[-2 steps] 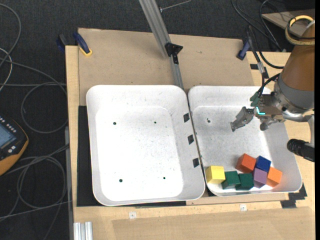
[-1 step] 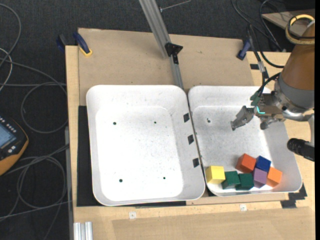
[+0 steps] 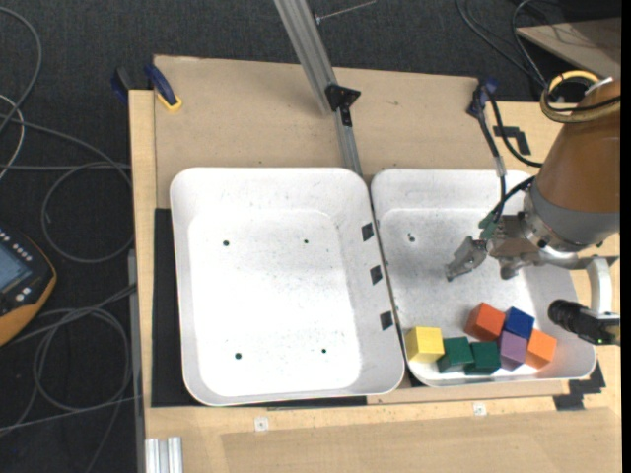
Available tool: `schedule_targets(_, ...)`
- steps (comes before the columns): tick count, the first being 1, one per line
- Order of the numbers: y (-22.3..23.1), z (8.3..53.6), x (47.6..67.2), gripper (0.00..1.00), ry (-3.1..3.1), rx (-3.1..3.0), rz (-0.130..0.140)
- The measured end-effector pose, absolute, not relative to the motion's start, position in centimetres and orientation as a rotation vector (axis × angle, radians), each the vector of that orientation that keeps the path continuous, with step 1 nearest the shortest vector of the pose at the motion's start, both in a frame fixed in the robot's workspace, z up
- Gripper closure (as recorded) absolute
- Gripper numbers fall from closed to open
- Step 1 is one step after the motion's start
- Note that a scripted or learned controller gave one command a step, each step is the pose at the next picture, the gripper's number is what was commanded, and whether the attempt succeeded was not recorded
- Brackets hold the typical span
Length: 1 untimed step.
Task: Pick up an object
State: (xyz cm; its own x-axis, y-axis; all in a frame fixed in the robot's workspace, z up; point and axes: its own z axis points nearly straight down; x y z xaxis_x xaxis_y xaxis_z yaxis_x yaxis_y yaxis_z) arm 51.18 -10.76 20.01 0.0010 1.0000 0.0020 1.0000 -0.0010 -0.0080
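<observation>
Jaws [image 3: 465,261] are hanging over bare floor of the right bin [image 3: 434,200], state unclear; blocks [image 3: 483,341] are crowding its near edge.

Single fixed overhead camera, slanted down, both bins [image 3: 197,264] framed.

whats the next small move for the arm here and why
Probably shift the end effector toward the bench's front edge, then lower it. It hangs over bare floor of the right white bin, while the small coloured blocks, such as the red-orange block and purple block, cluster at the bin's near rim.
</observation>
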Motion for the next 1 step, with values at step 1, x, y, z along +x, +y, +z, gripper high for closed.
schedule_targets(1, -9.72, 15.0, 50.76, 0.0, -2.217, -2.215, 0.006)
